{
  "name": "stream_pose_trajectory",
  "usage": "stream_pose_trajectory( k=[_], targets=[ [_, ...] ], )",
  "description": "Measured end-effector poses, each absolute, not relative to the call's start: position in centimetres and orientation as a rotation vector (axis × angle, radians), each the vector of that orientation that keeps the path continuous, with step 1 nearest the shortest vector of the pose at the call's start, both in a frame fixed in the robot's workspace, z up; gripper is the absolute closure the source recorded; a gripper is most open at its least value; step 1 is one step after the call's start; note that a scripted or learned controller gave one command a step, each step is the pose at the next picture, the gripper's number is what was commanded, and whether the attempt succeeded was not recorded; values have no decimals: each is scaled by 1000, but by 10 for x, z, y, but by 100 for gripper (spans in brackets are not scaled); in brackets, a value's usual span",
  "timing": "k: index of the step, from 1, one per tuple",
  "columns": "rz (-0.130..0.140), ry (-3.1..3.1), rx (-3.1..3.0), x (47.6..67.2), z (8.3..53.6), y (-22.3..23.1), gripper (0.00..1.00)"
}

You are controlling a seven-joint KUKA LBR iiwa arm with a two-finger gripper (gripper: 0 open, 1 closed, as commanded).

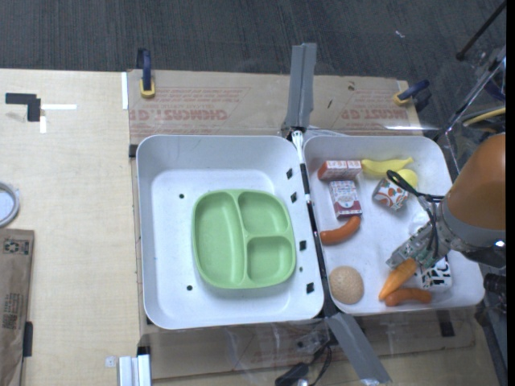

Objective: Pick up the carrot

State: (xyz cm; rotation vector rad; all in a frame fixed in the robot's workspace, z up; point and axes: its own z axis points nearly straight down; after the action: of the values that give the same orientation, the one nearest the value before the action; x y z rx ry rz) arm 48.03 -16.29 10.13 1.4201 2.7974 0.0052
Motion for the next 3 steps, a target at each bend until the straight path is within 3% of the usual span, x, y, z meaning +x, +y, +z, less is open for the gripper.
stream_pose_trajectory(
  k=[1, 2, 3],
  targets=[
    [0, 2614, 1741, 478, 206, -95, 100],
    [-1, 2613, 1742, 478, 206, -95, 0],
    [-1, 2611, 1742, 480, 215, -95, 100]
  ],
)
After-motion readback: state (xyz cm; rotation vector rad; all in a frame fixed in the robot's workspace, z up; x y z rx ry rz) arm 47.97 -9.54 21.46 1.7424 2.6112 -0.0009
